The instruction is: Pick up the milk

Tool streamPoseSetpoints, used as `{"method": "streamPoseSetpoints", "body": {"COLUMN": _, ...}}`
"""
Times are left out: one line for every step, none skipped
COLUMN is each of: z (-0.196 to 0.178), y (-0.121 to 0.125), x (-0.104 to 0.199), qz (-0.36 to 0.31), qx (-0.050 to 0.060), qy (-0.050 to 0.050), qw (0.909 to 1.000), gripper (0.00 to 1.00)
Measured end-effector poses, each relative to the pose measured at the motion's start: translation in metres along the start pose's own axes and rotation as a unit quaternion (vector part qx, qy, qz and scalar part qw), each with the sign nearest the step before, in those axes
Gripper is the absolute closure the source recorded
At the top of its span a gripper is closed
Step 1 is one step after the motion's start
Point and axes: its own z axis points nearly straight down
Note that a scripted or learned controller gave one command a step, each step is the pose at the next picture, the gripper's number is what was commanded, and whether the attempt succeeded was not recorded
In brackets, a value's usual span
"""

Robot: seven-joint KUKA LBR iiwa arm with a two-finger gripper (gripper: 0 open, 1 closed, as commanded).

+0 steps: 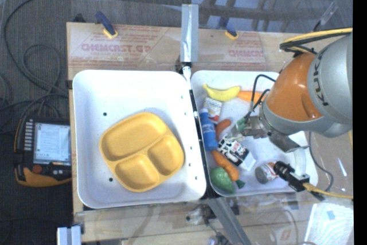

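Observation:
The milk (233, 150), a small white carton with black cow patches, lies tilted in the middle of the right bin (298, 153). My gripper (243, 130) hangs just above and to the right of the carton, reaching in from the grey and orange arm (292, 101). The gripper's tip is close over the carton's upper end; I cannot tell whether it touches.
Around the milk lie a blue bottle (206, 130), a red piece (223, 124), a carrot (225, 164), a green vegetable (222, 179) and a can (266, 172). A banana (222, 91) and a small jar (213, 107) sit further back. The left bin (92, 100) holds a yellow divided plate (143, 150).

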Motion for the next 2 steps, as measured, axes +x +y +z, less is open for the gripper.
{"method": "streamPoseSetpoints", "body": {"z": 0.001, "y": -0.001, "x": 0.0, "qz": 0.0, "qx": 0.001, "qy": 0.0, "qw": 1.0, "gripper": 0.0}}
{"method": "streamPoseSetpoints", "body": {"z": 0.015, "y": 0.002, "x": 0.001, "qz": -0.028, "qx": 0.01, "qy": 0.002, "qw": 0.9996, "gripper": 0.0}}
